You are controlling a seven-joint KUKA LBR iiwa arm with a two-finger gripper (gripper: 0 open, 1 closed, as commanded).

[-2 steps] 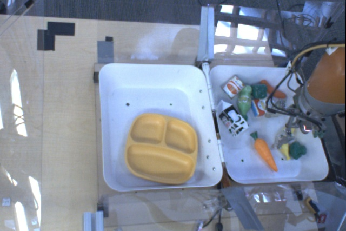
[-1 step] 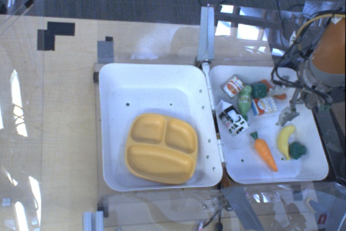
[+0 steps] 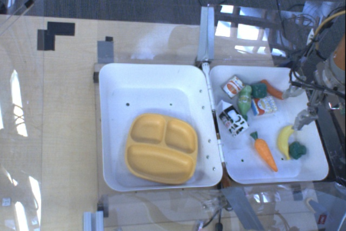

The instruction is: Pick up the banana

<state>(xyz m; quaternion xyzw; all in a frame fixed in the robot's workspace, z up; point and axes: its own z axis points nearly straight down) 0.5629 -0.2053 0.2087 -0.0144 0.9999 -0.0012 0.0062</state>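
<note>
Banana [image 3: 284,140]: toy, likely light, stiff, smooth plastic; broccoli [image 3: 297,150] touching lower end. Grasp across mid-body. End effector [image 3: 303,119] just above, empty, opening cannot tell.

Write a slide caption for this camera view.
Gripper poised over the curved yellow banana beside a green broccoli piece in the right white bin.

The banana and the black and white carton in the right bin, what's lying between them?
In the camera view, a carrot lies on the bin floor between the banana and the black and white carton.
</note>
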